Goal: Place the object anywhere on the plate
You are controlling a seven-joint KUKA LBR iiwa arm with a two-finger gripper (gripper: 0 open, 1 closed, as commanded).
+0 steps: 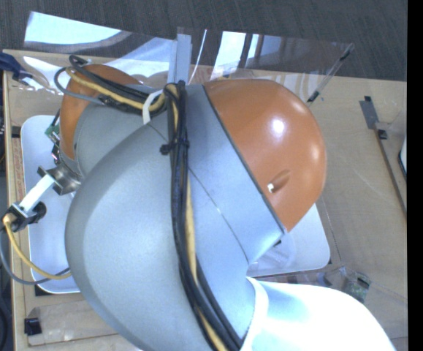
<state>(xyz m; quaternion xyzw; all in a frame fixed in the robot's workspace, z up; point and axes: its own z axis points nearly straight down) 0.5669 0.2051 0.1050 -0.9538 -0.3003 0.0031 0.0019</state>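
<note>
- Your arm [145,232] sits very close under the camera: a broad grey shell spreads from the middle of the view down to the bottom edge.
- Its orange band shows as a glossy dome [277,152] on the upper right of that shell, and as a second orange patch [87,101] at the upper left.
- A bundle of black and yellow cables [178,196] runs down the grey shell from the top, tied near its upper end with a pale strap [151,107].
- You can see the left white bin [32,134] as a strip of rim and floor at the left edge of the arm; the other bin [310,243] peeks out at lower right.
- A clear plastic sheet [269,53] stands along the far side of the bench.
- A small white fitting with a yellow hose [28,207] juts out over the left bin.
- The claw is hidden beneath the arm, so you cannot tell how it stands.
- The object and the plate are likewise covered; you cannot tell where they lie.
</note>
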